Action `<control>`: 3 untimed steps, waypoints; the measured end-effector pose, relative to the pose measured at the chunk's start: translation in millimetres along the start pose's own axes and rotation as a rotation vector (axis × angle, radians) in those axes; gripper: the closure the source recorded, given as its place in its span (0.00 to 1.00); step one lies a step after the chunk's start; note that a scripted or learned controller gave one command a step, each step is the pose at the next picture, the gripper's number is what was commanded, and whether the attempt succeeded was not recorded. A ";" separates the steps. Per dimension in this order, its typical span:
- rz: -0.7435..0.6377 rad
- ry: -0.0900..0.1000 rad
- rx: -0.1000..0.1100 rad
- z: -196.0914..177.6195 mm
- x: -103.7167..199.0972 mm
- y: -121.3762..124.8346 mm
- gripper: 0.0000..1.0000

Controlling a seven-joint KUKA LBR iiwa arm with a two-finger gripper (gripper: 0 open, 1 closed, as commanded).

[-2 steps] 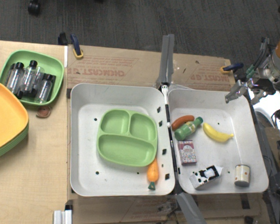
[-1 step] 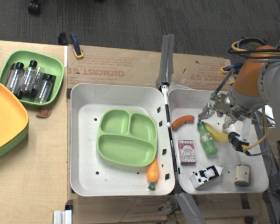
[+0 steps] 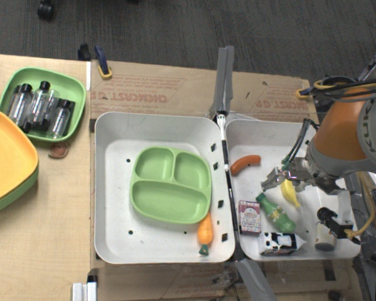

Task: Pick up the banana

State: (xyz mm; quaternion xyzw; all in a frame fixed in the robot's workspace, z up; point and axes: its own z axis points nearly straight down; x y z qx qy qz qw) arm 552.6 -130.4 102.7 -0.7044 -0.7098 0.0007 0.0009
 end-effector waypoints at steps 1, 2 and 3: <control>0.307 -0.001 0.000 11.8 -50.1 -5.3 0.00; 0.311 0.000 0.001 3.3 -50.8 -5.9 1.00; 0.014 -0.001 -0.001 -110.2 -42.7 21.5 1.00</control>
